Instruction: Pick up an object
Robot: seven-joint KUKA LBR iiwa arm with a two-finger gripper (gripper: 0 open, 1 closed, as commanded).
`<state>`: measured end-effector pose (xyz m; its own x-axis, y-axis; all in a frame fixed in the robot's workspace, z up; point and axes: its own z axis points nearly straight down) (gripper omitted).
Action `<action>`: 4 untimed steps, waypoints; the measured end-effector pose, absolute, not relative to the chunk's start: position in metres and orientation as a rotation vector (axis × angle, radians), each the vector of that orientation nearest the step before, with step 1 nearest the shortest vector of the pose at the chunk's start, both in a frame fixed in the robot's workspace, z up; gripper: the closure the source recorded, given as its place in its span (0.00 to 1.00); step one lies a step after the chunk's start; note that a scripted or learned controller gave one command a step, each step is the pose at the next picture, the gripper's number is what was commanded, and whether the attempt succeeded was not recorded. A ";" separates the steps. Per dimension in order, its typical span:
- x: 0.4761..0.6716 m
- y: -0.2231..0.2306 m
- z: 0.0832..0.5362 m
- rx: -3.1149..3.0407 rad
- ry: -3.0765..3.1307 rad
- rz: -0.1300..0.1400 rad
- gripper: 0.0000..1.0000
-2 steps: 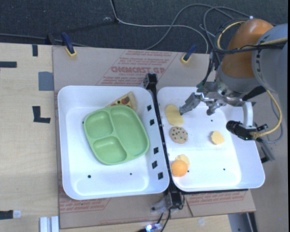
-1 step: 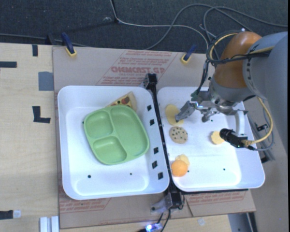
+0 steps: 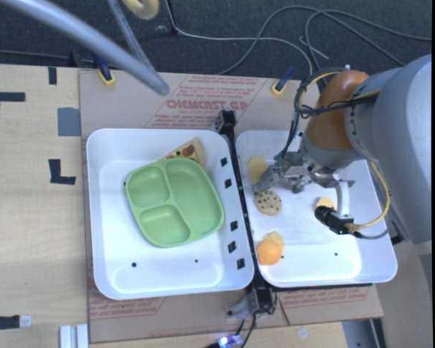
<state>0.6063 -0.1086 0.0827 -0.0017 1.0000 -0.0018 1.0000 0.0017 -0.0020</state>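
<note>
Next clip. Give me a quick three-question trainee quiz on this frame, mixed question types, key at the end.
1. True or false: the green three-compartment plastic tray lies in the right white bin.
2. Which lies nearest the claw? A) round speckled brown cookie B) small orange ball C) toy pizza slice
3. Fill in: the pizza slice lies partly under the tray's ___ edge.

Key: 1 false, it is in the left white bin; 2 A; 3 far.

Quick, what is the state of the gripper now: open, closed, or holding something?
Gripper: low in the right bin, just above the cookie; whether it is open or closed cannot be told.
</note>
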 end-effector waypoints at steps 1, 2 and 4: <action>0.607 -0.108 0.086 -2.221 -2.224 0.000 0.00; 0.607 -0.108 0.096 -2.221 -2.225 -0.001 1.00; 0.615 -0.099 0.202 -2.222 -2.225 -0.004 1.00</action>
